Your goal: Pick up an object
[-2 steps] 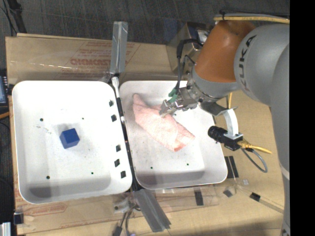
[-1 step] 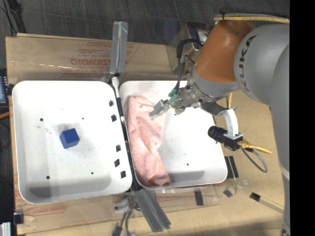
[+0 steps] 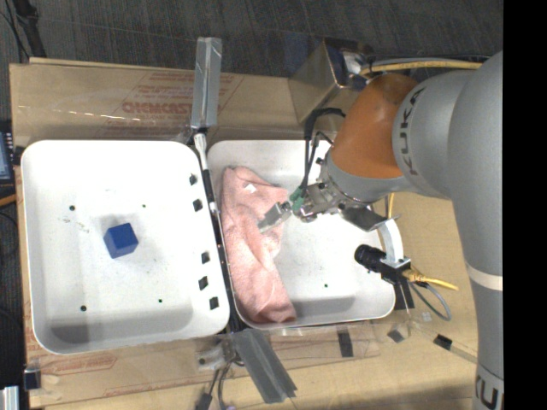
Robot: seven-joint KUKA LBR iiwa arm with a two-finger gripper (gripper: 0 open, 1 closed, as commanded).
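Towel (image 3: 253, 246): pink, crumpled lengthwise along the left wall of the right bin (image 3: 342, 310), centre of frame, running from the upper part of that bin down to its lower edge.
Handling, my judgement: soft, light, limp; it will sag and drape once lifted, no risk of breakage. Fabric should give decent friction, but a thin pinch could slip out.
Where to take hold: a raised fold near the upper middle of the cloth, where it bunches highest; flat edges offer too little to bite.
My tool (image 3: 286, 214): low over the right edge of the towel, centre of frame; I cannot tell how far apart it stands, nor whether any cloth sits in it.
Cube (image 3: 121, 239): blue, small, lying alone in the left bin (image 3: 51, 165), left of frame, well apart from my tool. Looks rigid and light; flat opposite faces would suit a squeeze.
Count: towels 1; cubes 1; bins 2, side by side on the desk (image 3: 111, 101).
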